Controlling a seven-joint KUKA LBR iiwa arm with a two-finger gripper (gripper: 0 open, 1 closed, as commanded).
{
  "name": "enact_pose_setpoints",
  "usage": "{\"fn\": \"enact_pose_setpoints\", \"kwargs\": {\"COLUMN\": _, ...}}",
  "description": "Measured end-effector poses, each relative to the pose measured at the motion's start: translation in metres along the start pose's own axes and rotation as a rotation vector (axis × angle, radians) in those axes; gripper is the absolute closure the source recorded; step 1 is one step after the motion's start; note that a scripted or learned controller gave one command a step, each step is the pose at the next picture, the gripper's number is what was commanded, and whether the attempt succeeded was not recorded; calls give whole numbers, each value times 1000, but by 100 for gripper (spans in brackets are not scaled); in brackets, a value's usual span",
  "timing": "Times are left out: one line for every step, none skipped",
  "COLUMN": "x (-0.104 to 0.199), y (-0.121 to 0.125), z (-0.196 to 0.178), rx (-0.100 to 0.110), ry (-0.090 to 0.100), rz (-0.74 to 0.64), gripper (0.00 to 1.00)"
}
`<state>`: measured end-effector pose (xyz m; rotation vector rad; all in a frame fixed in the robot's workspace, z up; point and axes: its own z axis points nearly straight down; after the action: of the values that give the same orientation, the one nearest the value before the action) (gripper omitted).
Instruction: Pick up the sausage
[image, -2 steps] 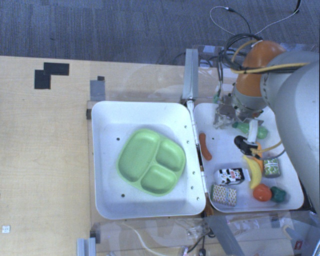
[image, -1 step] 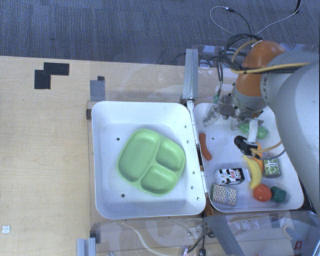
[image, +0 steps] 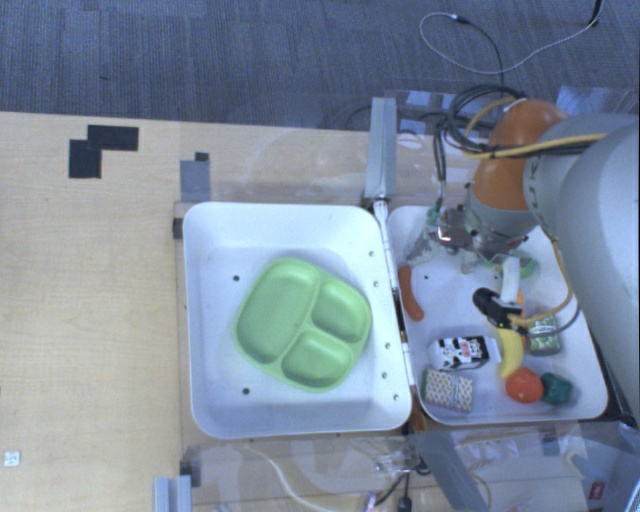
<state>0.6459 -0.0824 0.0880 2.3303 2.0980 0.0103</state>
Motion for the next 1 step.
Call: {"fn": "enact_pose_setpoints", "kwargs": {"x": -1, "y": 7, "z": 0, "rx": 2, "ry": 0, "rz": 146, "gripper": 0}}
